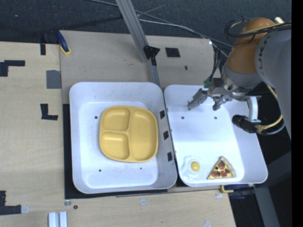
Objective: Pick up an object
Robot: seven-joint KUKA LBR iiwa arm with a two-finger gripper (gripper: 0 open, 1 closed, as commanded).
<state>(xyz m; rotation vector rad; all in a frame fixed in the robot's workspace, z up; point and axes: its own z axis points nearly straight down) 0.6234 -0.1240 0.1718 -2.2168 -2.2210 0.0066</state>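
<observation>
Seemingly mid-approach: toy pizza slice (221, 169) and fried egg (191, 166) lay lower right of frame in right bin (203, 131); end effector (206, 101) hovered upper right, fingers apart, empty. Next: needed travel toward frame bottom, then descent.

One fixed overhead cam, slanted down.
Both bins (75, 126) fully framed, left of and below gripper (205, 103).
</observation>
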